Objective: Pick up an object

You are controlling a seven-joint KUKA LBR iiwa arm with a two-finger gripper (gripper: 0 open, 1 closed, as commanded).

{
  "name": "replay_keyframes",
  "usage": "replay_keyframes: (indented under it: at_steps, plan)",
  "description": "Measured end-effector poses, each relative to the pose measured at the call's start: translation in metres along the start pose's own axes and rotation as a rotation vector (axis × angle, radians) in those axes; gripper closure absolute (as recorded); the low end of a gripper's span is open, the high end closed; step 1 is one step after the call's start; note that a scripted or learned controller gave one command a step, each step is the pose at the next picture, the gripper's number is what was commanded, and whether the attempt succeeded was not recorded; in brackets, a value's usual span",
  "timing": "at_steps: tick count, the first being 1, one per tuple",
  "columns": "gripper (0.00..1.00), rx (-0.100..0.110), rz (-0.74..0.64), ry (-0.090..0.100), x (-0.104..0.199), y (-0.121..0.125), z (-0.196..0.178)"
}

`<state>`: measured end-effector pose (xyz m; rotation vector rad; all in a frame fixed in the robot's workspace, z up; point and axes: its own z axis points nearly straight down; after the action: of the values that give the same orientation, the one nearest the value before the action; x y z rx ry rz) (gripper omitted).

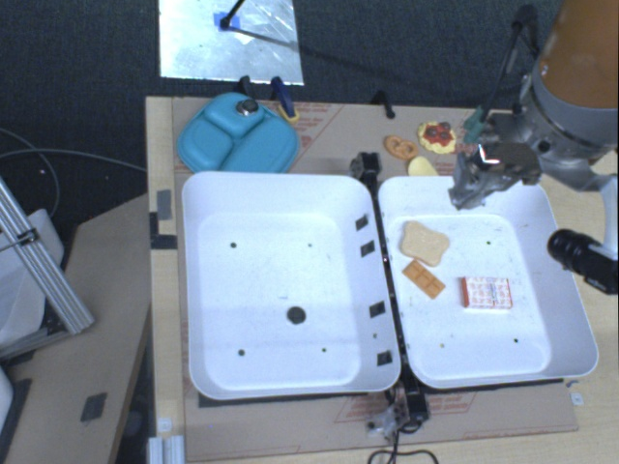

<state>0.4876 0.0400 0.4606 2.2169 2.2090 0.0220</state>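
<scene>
While the grey arm with its orange band (580, 46) reaches in from the right, its tool (471, 193) hangs over the far edge of the right shallow white bin (561, 356), near that bin's far left corner; whether its fingers are apart or together I cannot tell, since they are blurred and seen from above, and nothing shows between them. Inside the right bin lie three things: a pale tan bread-slice-shaped toy (425, 243) toward the far left, an orange square cracker-like piece (424, 278) just beside it on the near side, and a small flat white box with red print (486, 293) near the bin's middle. The tool is above and apart from the bread slice. The left shallow white bin (208, 356) holds one small dark round disc (296, 315) near its middle. On the surface beyond the bins rest a blue plastic divided tray (238, 138) at the far left, and, beyond the right bin, a small brown pretzel-shaped toy (398, 147), a round pizza-like toy with red topping (437, 136) and a pale yellow rounded piece (422, 167), perhaps a toy fruit
</scene>
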Motion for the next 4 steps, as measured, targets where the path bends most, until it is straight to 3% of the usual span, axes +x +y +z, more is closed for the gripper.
replay_keyframes:
  at_steps: [1,2,3,4]
  plan:
    - [1.0,0.031,-0.002,-0.004,-0.014,0.036,0.175]
    - [1.0,0.003,-0.011,0.002,0.005,0.005,0.048]
    - [1.0,0.015,0.003,-0.004,-0.072,-0.002,0.071]
    - [1.0,0.022,-0.015,0.001,0.01,-0.004,0.131]
